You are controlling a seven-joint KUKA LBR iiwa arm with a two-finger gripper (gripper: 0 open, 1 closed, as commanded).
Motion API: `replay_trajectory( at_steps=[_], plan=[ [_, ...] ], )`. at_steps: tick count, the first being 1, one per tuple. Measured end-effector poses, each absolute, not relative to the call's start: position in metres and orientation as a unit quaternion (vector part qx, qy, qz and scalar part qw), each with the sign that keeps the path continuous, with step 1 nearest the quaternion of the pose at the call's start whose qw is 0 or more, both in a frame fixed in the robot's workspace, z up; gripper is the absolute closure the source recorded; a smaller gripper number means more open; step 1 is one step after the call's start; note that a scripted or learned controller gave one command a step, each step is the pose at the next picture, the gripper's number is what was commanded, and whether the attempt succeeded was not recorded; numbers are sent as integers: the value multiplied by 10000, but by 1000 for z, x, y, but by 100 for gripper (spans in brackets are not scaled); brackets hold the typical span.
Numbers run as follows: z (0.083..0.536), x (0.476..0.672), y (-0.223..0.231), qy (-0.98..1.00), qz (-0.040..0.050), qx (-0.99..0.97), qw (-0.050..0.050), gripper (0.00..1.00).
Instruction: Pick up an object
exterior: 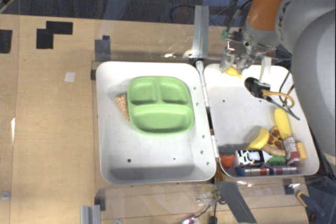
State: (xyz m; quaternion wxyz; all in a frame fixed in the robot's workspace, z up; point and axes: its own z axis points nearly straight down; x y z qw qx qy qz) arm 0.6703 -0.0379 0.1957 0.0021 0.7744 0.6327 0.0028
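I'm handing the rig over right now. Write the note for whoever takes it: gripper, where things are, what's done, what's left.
Gripper: over the far left corner of the right bin, with a small yellow object right below it. I can't tell whether it is held.
Left bin: green tray, with a tan item partly under its left edge.
Right bin: scissors at the far right; banana, corn, markers and other small items piled at the near right corner.
Done: no pick confirmed.
Left: confirm a grasp and lift an object.
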Motion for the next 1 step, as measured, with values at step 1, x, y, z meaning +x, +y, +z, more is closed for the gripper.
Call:
replay_trajectory(
  at_steps=[1],
  plan=[
    [208,670,-55,6105,17,7920,13,100]
  ],
)
